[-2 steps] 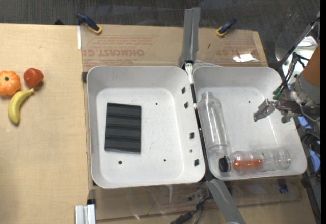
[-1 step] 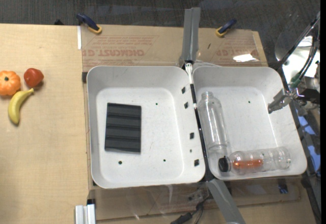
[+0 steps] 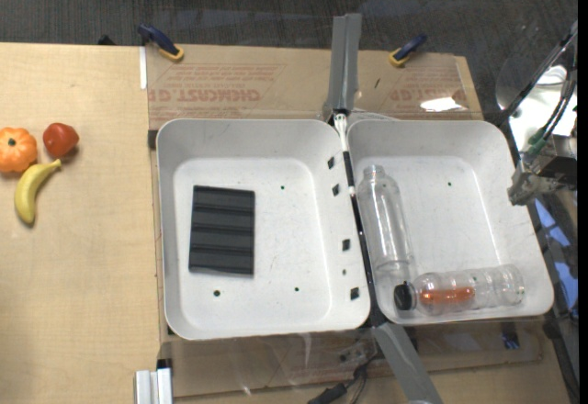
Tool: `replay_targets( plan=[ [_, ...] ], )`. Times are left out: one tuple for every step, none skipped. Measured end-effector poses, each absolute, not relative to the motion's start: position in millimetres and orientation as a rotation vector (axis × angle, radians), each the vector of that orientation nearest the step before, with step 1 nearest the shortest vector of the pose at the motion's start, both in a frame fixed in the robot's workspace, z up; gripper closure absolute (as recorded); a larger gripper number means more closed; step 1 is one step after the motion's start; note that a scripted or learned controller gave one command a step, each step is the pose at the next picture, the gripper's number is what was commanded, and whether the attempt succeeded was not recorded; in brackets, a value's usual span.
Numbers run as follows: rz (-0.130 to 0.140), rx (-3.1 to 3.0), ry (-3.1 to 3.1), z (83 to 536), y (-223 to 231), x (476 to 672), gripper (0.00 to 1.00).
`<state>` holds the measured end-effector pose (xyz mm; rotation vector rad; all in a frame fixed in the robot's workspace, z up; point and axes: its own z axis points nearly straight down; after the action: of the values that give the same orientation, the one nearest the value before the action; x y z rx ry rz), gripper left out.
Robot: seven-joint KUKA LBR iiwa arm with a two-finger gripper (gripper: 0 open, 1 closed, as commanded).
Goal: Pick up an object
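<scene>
Hanging at the right edge of the right bin [image 3: 496, 140], my jaws [image 3: 531, 182] are hard to see, and I cannot tell how they stand. Two clear bottles lie in that bin, well apart from me: an empty bottle [image 3: 386, 218] along the left wall, and a bottle with something orange inside [image 3: 459, 290] along the front wall. A black ridged block [image 3: 221, 230] sits in the left bin [image 3: 175, 140], and a banana [image 3: 30, 190], a tomato [image 3: 60, 140] and an orange [image 3: 16, 151] rest on the desk [image 3: 73, 301].

Two clear glossy plastic bottles [image 3: 386, 218] [image 3: 459, 290]; a matt black ribbed block [image 3: 221, 230]; smooth white plastic bins [image 3: 175, 209]; brown cardboard [image 3: 239, 85] beneath.
</scene>
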<state>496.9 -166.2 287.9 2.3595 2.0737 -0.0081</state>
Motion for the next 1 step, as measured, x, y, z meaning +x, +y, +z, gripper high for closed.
replay_targets(
  plan=[
    [-0.006,2.484,1.930,123.9,-123.2,481.3,1.00]
  ],
)
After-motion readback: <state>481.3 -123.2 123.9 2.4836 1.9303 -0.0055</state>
